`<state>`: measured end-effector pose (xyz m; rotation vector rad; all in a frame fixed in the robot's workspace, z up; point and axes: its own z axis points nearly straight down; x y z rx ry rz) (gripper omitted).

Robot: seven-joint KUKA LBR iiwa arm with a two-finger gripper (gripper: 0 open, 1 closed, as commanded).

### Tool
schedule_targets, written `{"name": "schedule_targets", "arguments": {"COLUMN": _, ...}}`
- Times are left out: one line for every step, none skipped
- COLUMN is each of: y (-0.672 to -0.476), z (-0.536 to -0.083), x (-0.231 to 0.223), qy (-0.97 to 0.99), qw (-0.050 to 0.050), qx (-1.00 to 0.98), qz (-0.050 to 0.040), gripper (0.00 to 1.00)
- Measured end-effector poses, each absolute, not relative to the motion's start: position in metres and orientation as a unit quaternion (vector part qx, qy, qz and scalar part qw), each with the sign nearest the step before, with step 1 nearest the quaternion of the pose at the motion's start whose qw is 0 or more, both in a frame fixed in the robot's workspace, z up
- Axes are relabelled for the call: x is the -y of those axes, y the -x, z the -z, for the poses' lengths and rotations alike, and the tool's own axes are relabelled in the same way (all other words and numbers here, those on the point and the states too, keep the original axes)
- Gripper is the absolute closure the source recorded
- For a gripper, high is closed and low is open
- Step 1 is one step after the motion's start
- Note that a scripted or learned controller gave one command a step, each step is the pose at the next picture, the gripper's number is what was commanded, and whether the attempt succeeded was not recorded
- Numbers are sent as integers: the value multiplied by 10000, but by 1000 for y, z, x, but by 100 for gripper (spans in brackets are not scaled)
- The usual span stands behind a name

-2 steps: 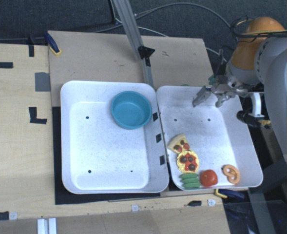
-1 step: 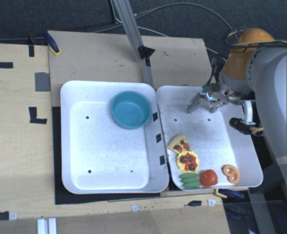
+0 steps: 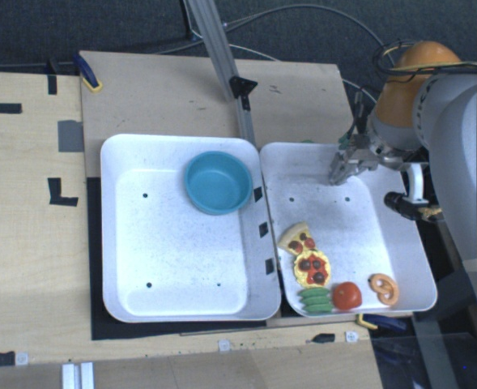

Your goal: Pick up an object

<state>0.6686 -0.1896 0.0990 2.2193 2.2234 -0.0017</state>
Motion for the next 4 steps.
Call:
{"name": "schedule_targets", "arguments": {"y": -665, "z": -146, "x": 183, "qy": -7067, "qw": 16, "qx": -7075, "qz": -11, "gripper": 100}}
{"name": "schedule_targets", "arguments": {"y": -675, "z": -202, "x": 179, "qy": -7067, "qw": 21, "qx": -7075, "qz": -13, "gripper": 100}}
{"name": "schedule_targets", "arguments": {"y": -676, "z": -261, "x": 187, "qy": -7068, "qw": 22, "qx": -7074, "qz": -12, "gripper": 100}}
{"name": "schedule_targets", "arguments": {"y": -677, "z": -277, "x": 187, "qy": -7068, "qw": 4, "qx": -7074, "qz": -1, "gripper": 100}}
